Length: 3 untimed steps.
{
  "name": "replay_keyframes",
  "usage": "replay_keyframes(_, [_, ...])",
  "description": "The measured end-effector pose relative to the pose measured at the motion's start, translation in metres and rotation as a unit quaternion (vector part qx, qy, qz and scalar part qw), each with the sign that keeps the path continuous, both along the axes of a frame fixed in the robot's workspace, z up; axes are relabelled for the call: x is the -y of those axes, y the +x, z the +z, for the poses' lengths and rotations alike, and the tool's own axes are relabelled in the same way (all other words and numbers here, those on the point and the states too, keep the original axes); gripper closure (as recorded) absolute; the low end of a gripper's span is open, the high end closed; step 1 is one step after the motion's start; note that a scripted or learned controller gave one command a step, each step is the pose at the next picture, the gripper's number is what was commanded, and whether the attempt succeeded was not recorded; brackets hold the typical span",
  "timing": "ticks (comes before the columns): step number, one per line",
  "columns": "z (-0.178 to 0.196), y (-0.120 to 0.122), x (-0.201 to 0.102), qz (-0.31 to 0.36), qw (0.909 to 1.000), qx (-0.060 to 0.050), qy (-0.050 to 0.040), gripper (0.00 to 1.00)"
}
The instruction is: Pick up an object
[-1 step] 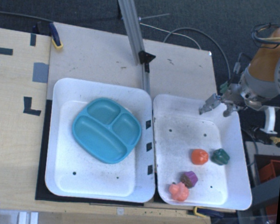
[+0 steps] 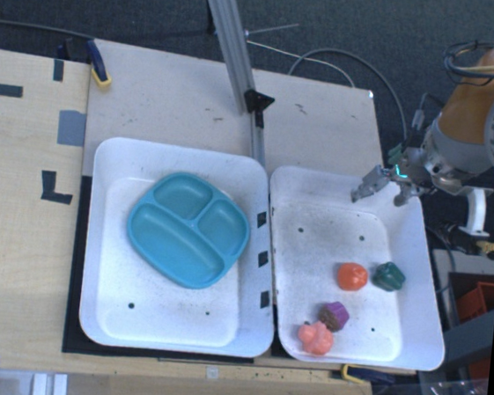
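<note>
Blue divided plate [image 2: 189, 229] sits in left bin [image 2: 103, 220]; orange [image 2: 352, 276], green [image 2: 388, 276], purple [image 2: 334, 315] and pink [image 2: 315, 337] objects lie ungrasped in right bin [image 2: 418, 247]; gripper [image 2: 383, 189], fingers apart and empty, hovers over its far edge, pick not yet begun.

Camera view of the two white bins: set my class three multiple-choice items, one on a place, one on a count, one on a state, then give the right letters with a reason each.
1. Where does the blue divided plate lie?
A. left bin
B. right bin
C. on the bench

2. How many small objects lie in the right bin?
A. two
B. four
C. six

3. What is between the end effector's fingers?
A. the orange object
B. the green object
C. nothing

Answers
1. A: the blue divided plate rests in the left bin.
2. B: orange object, green object, purple object and pink object lie in the right bin.
3. C: the end effector hangs over the bin's far edge, fingers spread, apart from all four.
</note>
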<state>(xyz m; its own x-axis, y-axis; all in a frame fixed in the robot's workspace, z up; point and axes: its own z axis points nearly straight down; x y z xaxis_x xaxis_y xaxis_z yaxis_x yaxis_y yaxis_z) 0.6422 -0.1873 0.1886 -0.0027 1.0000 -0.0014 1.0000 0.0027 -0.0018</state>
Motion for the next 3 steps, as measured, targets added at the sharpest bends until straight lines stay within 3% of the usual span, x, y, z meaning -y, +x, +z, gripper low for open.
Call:
replay_keyframes(1, [-0.062, -0.004, 0.005, -0.001, 1.0, -0.003, 0.0006, 0.0])
replay_keyframes(2, [-0.102, -0.005, 0.005, 0.0, 1.0, 0.0, -0.0003, 0.0])
replay_keyframes(3, [-0.09, -0.004, 0.004, 0.001, 1.0, 0.0, -0.0006, 1.0])
